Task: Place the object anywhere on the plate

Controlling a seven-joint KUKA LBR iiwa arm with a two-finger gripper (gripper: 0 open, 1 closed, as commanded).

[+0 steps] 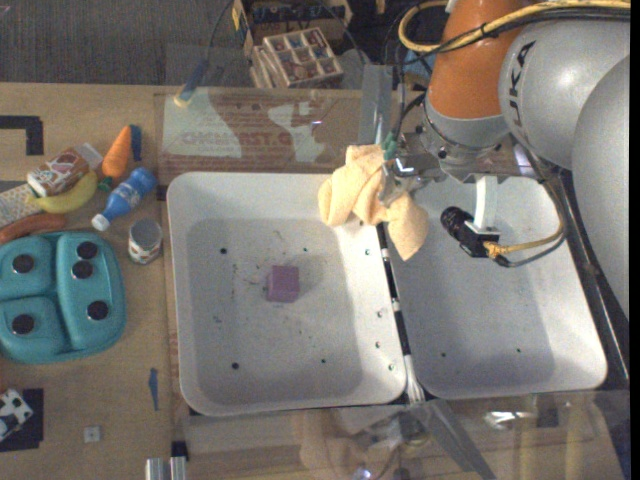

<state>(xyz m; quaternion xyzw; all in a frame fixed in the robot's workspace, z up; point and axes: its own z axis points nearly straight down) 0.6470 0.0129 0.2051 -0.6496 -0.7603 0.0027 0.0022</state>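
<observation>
Dangling from the jaws, yellow cloth (372, 200), draping lengthwise across the bins' divider.

1. A teal compartment tray (55, 293) lies at the left edge of the frame, on the wooden bench (150, 318).
2. Above it sit a toy carrot (120, 150), a toy banana (68, 196) and a small blue bottle (124, 197).
3. A small can (145, 240) stands just beside the tray's upper right corner.
4. At upper centre, a box of compartments (298, 55) rests behind the bench.
</observation>
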